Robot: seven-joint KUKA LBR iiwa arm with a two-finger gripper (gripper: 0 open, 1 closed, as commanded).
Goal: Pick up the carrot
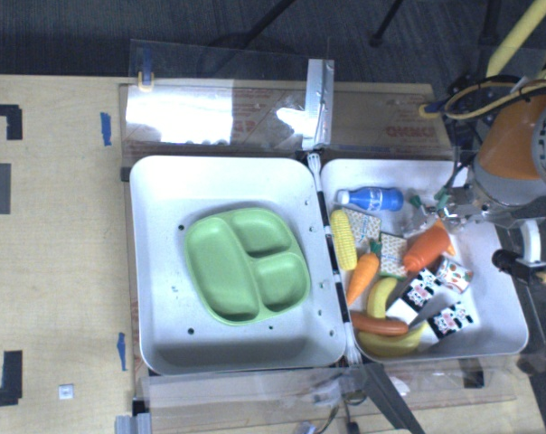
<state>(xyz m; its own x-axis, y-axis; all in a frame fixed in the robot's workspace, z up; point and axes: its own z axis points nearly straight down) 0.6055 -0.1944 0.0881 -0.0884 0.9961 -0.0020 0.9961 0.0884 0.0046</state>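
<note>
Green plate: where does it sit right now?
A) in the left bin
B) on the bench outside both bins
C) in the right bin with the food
A: the green plate lies inside the left bin, while the carrot and corn are in the right bin.

- A robotics lab, by the look of it: a plywood bench (56, 242) marked with black tape squares (4, 122) and blue tape tabs (105, 128).
- Two white bins (155, 197) sit side by side, with clear plastic panels (219, 107) behind.
- Dark carpet floor (210, 7) with black stand legs (291, 3) crossing it.
- Yellow cabling (467, 98) loops beside the grey-and-orange arm (517, 147).
</note>
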